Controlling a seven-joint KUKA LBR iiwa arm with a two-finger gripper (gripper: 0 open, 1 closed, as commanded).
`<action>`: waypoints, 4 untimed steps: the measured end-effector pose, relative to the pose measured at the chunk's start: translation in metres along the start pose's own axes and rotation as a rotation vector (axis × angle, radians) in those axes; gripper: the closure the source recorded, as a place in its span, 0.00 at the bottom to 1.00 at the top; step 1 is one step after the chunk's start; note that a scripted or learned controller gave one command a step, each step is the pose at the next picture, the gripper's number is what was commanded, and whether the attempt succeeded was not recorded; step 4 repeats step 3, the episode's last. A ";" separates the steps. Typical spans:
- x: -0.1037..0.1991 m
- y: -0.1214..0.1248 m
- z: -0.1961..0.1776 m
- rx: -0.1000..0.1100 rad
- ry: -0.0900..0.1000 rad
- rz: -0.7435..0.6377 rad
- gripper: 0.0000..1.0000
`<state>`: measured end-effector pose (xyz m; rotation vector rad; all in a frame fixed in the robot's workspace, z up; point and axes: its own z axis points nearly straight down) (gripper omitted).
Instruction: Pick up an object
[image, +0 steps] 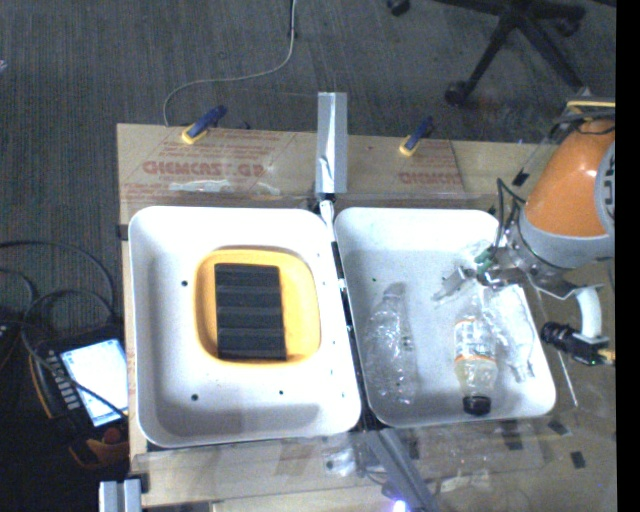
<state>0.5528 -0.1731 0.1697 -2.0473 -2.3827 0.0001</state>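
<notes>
The right bin (420, 235) holds two clear plastic bottles. One crumpled bottle (388, 340) lies near the bin's left wall. The other bottle (476, 358) has an amber tint and a black cap, which points toward the front edge. My gripper (478, 272) hangs low over the bin's far right part, just above and behind the capped bottle. The grey arm with its orange band (570, 195) reaches in from the right. A yellow block with a black ridged top (256, 308) lies in the middle of the left bin (160, 330).
Clear crumpled plastic (515, 325) lies beside the capped bottle near the right wall. A metal post (331, 150) stands behind the seam between the bins. Two blue-and-yellow clamps (203, 124) (417, 134) grip the back board. Cables and a tablet (90, 378) lie on the floor at left.
</notes>
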 end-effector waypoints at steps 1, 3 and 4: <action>0.063 0.046 -0.060 0.000 0.000 -0.013 1.00; 0.041 0.069 -0.061 0.001 -0.003 -0.280 1.00; 0.041 0.069 -0.061 0.001 -0.003 -0.280 1.00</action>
